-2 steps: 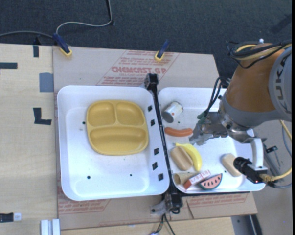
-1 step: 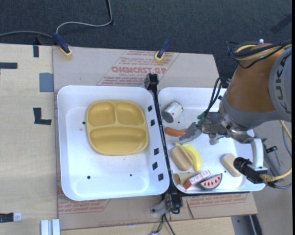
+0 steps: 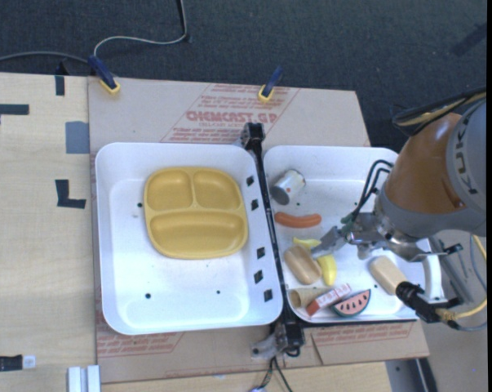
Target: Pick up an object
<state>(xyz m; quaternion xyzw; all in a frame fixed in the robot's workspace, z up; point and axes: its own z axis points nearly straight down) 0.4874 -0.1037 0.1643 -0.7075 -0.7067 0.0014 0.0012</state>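
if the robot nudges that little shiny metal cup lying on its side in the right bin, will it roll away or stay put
The small shiny metal cup would probably roll: it lies on its side, round wall against the smooth floor of the right white bin. It has open floor around it, so little would stop it before the bin wall or the red sausage. Its polished surface may also slip from the jaws.

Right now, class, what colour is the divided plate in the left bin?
Yellow: the divided plate, clearest in the camera view.

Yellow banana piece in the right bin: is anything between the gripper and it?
Nothing visible. The gripper hangs just above and right of the small yellow banana piece, with bare white bin floor between; the tan bread roll lies on its far side.
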